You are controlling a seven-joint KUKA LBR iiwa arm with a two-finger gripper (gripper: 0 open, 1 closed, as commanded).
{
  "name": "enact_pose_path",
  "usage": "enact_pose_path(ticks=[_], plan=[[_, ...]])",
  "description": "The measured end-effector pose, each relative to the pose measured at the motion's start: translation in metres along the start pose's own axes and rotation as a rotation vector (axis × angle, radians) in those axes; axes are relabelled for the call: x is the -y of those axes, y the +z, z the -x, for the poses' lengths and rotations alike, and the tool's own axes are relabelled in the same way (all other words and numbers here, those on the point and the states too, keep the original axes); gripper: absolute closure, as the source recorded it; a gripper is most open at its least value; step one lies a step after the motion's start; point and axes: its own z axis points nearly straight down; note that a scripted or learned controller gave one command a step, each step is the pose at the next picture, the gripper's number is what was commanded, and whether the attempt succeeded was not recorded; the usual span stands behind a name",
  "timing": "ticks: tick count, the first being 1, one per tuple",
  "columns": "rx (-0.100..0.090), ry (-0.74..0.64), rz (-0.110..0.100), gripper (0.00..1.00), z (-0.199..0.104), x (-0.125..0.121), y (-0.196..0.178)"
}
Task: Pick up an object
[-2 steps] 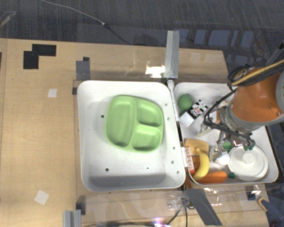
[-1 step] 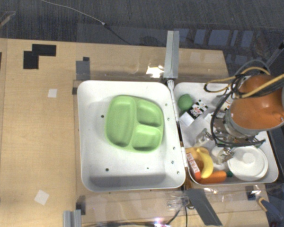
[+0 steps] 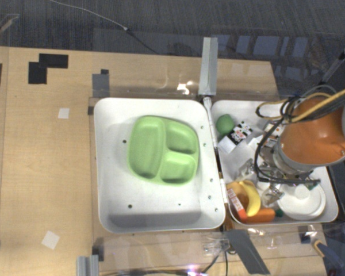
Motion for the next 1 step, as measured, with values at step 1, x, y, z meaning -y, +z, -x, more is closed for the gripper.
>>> enact_pose_path(ticks=[1], plan=[[0.000, 0.005, -0.005, 0.00, 0.0071, -0.0138, -0.0006]])
